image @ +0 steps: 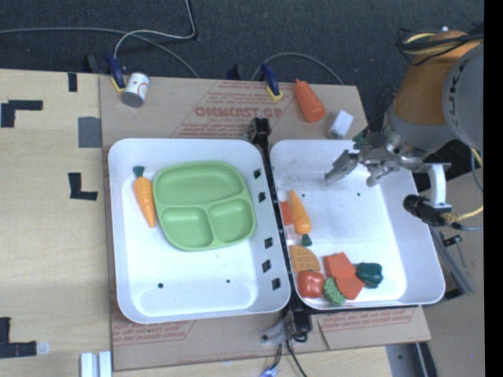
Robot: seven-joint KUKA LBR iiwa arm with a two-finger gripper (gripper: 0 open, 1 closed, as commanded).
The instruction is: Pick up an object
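My gripper [357,171] hangs over the upper part of the right bin [393,218], open, with nothing between its fingers [339,168]. Below and left of it, an orange carrot [299,213] lies by the bin's left wall. Along the bin's near edge sit a tan waffle piece [302,256], a red tomato [310,283], an orange-red block [343,272], a dark green piece [368,272] and a small light green piece [334,290]. All of them lie apart from the gripper.
The left bin [126,250] holds a green divided plate [206,204] and a second carrot [144,198]. On the bench behind the bins are an orange toy [310,100], a white cube [341,122] and a small can [136,89].
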